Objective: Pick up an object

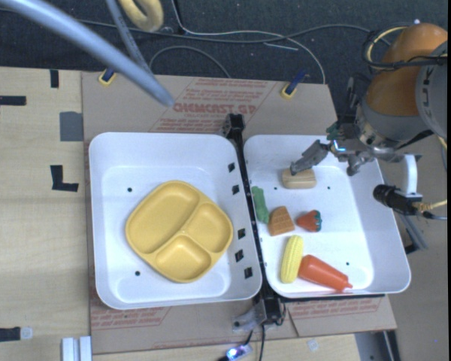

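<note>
Two white bins: the left bin holds one yellow divided plate; the right bin holds five toy foods. The gripper seems narrowed over a tan block; grip unclear. Cardboard bench.

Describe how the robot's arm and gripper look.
The arm is bulky and rounded, grey with a glossy orange band above the wrist and thin cables looping over it. The gripper is dark grey metal with slim fingers, and a black cylindrical part juts out beside the wrist.

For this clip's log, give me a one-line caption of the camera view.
Gripper poised over a tan block in the right bin; yellow tray in the left bin.
</note>
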`<action>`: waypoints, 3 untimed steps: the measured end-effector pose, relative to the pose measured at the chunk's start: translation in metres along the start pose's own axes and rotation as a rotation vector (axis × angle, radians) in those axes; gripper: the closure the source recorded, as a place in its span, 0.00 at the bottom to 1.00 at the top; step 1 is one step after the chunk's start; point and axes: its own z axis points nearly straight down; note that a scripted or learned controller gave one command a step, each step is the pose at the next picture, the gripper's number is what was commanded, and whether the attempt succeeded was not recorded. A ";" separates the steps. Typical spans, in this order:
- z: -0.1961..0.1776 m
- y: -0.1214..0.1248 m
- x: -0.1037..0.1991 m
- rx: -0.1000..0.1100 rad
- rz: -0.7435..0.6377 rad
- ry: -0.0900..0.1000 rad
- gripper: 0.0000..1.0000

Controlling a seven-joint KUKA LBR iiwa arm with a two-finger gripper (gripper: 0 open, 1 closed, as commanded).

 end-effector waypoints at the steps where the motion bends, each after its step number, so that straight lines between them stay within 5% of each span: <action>1: 0.058 0.008 0.001 0.004 0.000 -0.001 0.00; 2: 0.116 -0.001 0.005 0.004 0.000 0.000 0.00; 3: 0.127 -0.001 0.006 0.000 0.000 -0.001 0.00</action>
